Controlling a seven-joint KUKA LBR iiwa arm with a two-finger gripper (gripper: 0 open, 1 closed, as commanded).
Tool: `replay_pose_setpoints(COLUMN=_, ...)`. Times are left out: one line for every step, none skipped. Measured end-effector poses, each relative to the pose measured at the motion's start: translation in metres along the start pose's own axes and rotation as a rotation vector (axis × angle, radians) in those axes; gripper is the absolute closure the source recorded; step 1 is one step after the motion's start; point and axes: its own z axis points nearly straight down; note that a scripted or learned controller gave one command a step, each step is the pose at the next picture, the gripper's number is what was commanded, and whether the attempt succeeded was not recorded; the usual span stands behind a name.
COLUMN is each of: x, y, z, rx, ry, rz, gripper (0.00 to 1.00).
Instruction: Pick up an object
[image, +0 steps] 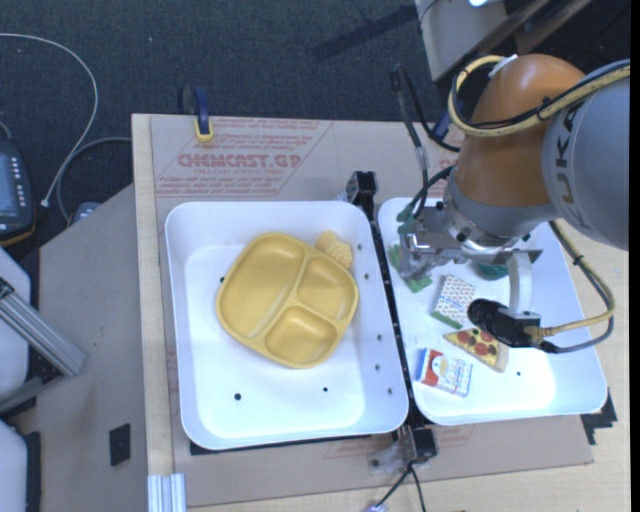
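The fingers of the gripper are tucked under the arm's big grey and orange body, so I cannot tell if they are wide apart or closed, or if they have anything.

The gripper is low over the right bin, near its top left corner. Just under it lies a small green thing. It may be touching the gripper, but the view is too crowded there to be sure.

More toys lie in the same bin. There is a spotty little card, a toy pizza slice and a small red, white and blue box. They all lie flat on the bin floor.

In the left bin sits a yellow plate with three parts, and a bumpy yellow toy rests against its top right edge.

I think the job is only just started. The arm has reached a toy, but nothing looks lifted off the floor. The grab and the lift are left to do.
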Motion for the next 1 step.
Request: replay_pose_setpoints(x=0.0516, y=-0.0098, z=0.0093, rx=0.005, ry=0.001, rz=0.000, gripper=1.00)
